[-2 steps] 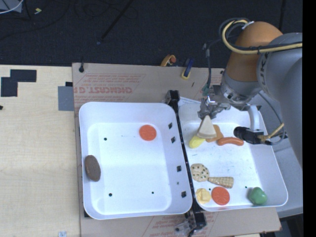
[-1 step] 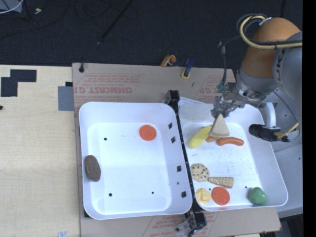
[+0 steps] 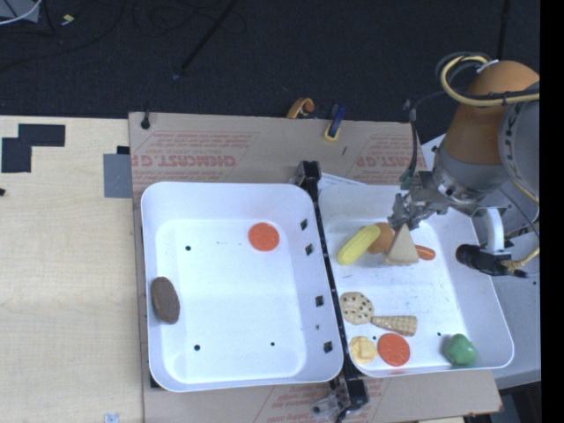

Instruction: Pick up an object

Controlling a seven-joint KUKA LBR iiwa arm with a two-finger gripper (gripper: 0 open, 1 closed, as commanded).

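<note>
While end effector (image 3: 407, 221) hovers, left bin (image 3: 229, 368) lies roomy.

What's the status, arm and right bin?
Gripper low over right bin, directly above beige wedge. Nothing visibly held. Yellow corn crowds wedge.

The brown cardboard sheet (image 3: 264, 152) under the two bins bears red print along its far edge, upside down and mirrored from this camera; the letters are too small and blurred to read with certainty; fainter red print on its near edge is likewise unreadable.
</note>
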